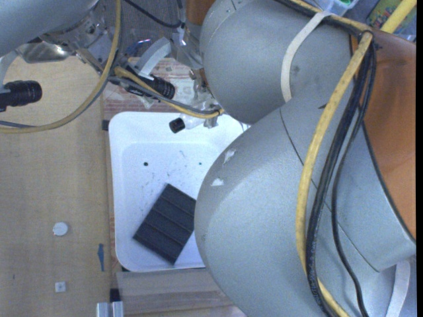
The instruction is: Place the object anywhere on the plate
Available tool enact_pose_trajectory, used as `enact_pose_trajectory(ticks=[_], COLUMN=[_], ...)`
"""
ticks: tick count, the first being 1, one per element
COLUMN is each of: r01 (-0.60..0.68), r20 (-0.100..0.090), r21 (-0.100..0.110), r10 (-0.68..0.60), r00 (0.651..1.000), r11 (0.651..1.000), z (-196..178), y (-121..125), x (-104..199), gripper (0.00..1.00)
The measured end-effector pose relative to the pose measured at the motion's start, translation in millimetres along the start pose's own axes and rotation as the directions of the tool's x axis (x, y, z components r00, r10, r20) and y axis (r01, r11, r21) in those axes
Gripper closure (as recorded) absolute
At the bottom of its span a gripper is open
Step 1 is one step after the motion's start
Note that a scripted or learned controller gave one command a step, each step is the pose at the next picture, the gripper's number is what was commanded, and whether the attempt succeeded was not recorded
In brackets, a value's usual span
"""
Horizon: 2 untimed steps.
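Note:
A black ribbed rectangular block (165, 223) lies flat and turned at a slant in the near part of a shallow white bin (125, 177). Nothing touches it. The grey arm's bulky links (284, 197) cover the bin's right side and everything to the right of it. My gripper (201, 104) sits at the bin's far edge, mostly hidden behind the arm's body and its cables, well away from the block.
Bare wooden bench (53, 177) stretches left of the bin, with a small white disc (60, 228) on it. A black cylindrical fixture (20, 94) sticks in from the left edge. Yellow cables (79, 121) loop over the bench at the far left.

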<state>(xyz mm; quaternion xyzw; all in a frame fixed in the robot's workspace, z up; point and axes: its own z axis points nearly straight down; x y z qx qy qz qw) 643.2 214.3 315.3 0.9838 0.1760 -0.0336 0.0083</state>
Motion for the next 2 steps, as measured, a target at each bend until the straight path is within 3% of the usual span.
enact_pose_trajectory(ticks=[1, 2], r01=[-0.084, -0.134], r20=[-0.072, -0.069], r21=[0.01, 0.012], r10=[0.084, 0.134], r00=[0.994, 0.989], r11=[0.996, 0.991], z=[-53.0, -117.9], y=[1.5, 55.3], x=[7.3, -10.2], gripper=[1.0, 1.0])
